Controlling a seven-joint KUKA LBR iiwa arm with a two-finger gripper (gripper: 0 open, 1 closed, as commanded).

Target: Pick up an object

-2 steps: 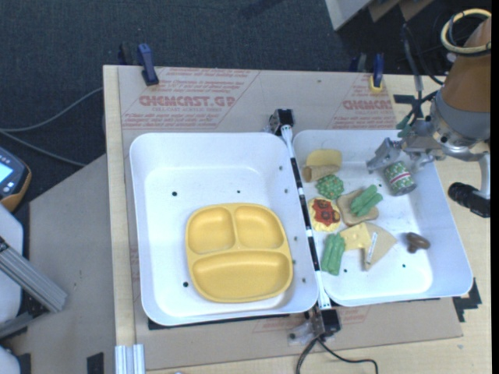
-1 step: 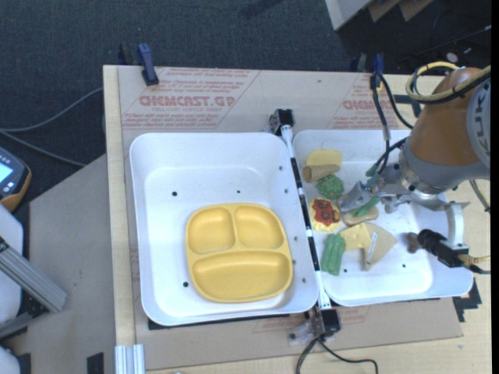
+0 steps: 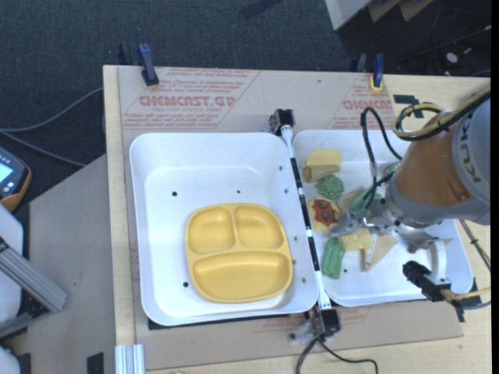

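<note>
Seen from above, a tabletop [image 3: 195, 100] covered in printed brown board carries two shallow white bins side by side. The left bin [image 3: 156, 162] holds a yellow divided plate [image 3: 238, 252], lying flat near the bin's front right corner, with two small compartments at the back and one long one at the front.

The right bin [image 3: 390, 287] holds a cluster of small toy food pieces along its left wall. A pale yellow piece [image 3: 323, 160] lies nearest the back edge, a bumpy green piece [image 3: 330, 185] sits just in front of it, a red and yellow piece [image 3: 323, 211] comes next, and a long green piece [image 3: 333, 257] lies nearest the front. Pale wedge-shaped pieces [image 3: 374, 248] lie beside these, toward the middle of the bin.

The grey arm with its orange band [image 3: 429, 170] reaches in from the right and hangs over the middle of the right bin. Its gripper [image 3: 360, 223] points down among the food pieces, close to the red and yellow one. I cannot tell whether the fingers are spread or pressed together, nor whether anything is between them.
</note>
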